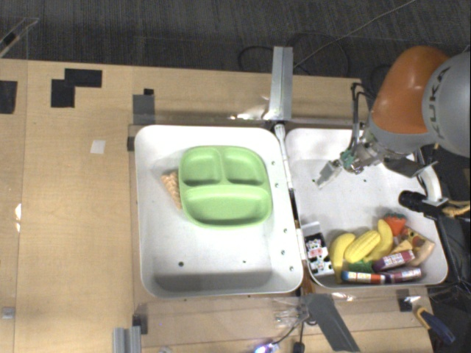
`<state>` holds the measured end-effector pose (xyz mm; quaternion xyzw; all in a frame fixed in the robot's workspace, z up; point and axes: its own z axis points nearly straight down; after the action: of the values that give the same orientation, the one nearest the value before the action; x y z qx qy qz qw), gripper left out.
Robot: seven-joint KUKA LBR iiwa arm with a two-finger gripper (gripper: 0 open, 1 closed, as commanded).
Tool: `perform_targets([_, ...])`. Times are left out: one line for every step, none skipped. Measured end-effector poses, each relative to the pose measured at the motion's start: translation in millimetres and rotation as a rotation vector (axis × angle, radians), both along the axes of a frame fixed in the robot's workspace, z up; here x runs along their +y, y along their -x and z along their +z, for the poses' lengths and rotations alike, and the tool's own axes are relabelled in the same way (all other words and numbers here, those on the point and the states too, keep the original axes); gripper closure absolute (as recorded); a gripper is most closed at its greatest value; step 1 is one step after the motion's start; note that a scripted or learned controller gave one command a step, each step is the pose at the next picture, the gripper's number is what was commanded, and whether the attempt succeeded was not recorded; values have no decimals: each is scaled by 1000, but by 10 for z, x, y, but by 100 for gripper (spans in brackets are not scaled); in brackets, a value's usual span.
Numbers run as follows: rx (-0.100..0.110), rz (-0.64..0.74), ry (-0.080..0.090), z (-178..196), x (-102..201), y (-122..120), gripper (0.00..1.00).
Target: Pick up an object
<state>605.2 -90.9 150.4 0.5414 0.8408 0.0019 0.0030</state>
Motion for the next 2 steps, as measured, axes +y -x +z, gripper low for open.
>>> perform_targets([0,189,1,357,130,196,0])
perform_targets([-7,-104,-1,-592,-108,160,0])
